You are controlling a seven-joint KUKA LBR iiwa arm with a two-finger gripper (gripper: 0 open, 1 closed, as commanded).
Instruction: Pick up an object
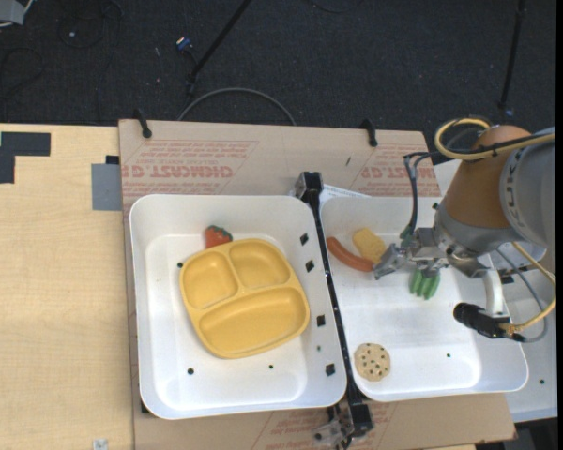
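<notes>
My gripper [405, 260] sits low in the right bin [450, 368], coming in from the right under the orange wrist band. A green object [425, 283] lies just right of and below the fingers, partly covered by the wrist. A yellow piece [368, 243] and a reddish-orange sausage [349, 255] lie just left of the fingertips, close to them. A round cookie [372, 361] rests near the bin's front left corner. Whether anything is between the fingers cannot be made out.
The left bin [159, 364] holds a yellow divided plate [245, 294] and a small red and green item [218, 235] behind it. A black divider [323, 289] runs between the bins. Cables loop around the arm at the right.
</notes>
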